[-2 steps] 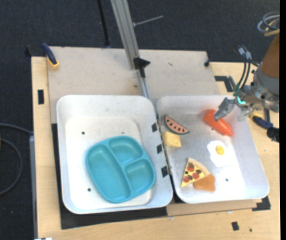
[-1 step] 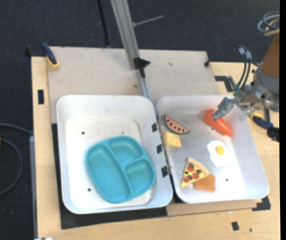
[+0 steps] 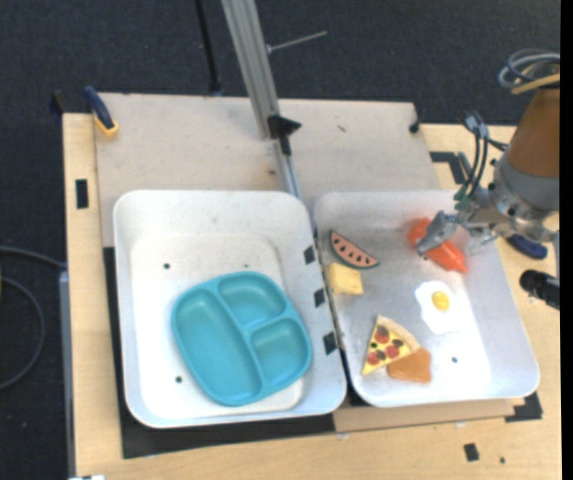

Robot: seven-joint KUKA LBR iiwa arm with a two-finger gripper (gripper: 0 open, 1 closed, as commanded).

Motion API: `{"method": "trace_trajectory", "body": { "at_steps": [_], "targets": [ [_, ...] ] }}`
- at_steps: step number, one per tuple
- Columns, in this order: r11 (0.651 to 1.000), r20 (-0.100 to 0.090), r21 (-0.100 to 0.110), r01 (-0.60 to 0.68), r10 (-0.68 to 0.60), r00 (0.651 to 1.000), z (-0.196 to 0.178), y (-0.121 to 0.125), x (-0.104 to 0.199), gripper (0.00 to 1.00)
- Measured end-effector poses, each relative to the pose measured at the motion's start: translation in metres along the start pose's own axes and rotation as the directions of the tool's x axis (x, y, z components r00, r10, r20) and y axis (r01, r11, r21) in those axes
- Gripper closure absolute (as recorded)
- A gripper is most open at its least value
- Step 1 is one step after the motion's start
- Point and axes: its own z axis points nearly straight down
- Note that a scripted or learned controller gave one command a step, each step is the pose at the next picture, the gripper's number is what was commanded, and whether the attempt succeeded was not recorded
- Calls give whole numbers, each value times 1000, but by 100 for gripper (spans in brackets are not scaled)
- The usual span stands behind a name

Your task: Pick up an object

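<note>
Two white bins sit side by side on the table [image 3: 196,148]. The left bin [image 3: 141,218] holds a blue divided plate [image 3: 241,336]. The right bin [image 3: 506,353] carries the toy food: a watermelon slice [image 3: 352,251] at ten o'clock, a yellow cheese block [image 3: 346,282] just below it, a fried egg [image 3: 439,305] near the middle, a pizza slice [image 3: 390,345] at six o'clock touching an orange wedge [image 3: 412,368], and an orange-red piece [image 3: 438,245] at one o'clock.

Coming in from three o'clock, the hand [image 3: 434,240] hangs right over that orange-red piece, the likely target; whether it is released or clenched I cannot tell.

The piece looks small, smooth and irregular, lying flat on the bin floor, partly covered by the hand.

My worry: such a low, slick shape may squirt sideways on closing, or the hand may scrape the bin and come up with nothing.
</note>
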Motion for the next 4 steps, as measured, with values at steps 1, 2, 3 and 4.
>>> {"method": "trace_trajectory", "body": {
  "at_steps": [1, 2, 3, 4],
  "targets": [
    [1000, -1, 2, 0, 0, 1000, 56, -8, 7, 0],
    [1000, 3, -6, -1, 1, 1000, 100, -6, 5, 0],
    [1000, 3, -10, -3, 3, 1000, 86, -5, 4, 100],
    [1000, 0, -8, 3, -3, 1000, 32, -3, 13, 100]
  ]
}}
